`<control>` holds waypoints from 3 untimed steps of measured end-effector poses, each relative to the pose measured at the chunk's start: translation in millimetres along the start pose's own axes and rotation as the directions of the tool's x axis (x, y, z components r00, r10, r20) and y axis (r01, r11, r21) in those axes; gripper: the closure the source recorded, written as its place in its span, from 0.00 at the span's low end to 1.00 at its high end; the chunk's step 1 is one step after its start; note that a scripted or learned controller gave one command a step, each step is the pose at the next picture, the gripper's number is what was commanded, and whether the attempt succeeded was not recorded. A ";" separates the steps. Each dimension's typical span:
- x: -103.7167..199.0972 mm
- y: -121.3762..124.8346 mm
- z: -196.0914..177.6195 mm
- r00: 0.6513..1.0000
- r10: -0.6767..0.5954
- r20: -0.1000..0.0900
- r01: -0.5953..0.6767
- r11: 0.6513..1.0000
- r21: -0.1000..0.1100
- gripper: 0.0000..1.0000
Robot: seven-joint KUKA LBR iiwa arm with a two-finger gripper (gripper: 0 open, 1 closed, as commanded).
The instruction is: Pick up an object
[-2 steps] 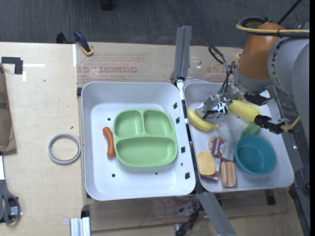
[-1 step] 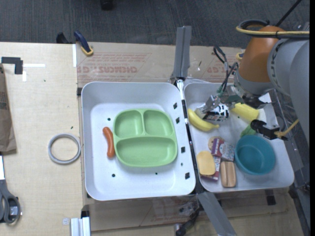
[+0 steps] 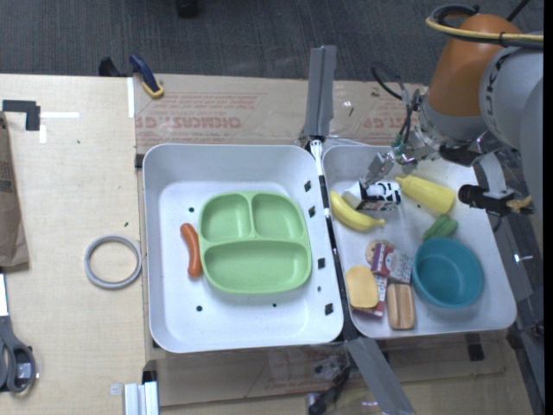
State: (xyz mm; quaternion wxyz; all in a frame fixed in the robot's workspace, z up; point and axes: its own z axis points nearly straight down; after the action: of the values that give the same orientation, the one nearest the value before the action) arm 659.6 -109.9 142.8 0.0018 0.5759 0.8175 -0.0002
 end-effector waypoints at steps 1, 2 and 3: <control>-43.3 -24.2 -10.6 1.000 -0.031 0.000 0.031 1.000 0.000 0.00; -2.7 -12.1 -93.8 0.990 0.139 -0.001 -0.139 0.990 0.001 0.00; 41.1 -5.2 -78.8 0.996 0.085 -0.002 -0.085 0.996 0.004 0.00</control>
State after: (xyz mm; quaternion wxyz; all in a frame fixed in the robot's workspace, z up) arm 640.6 -72.7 221.4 -0.0002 0.6104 0.7921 -0.0009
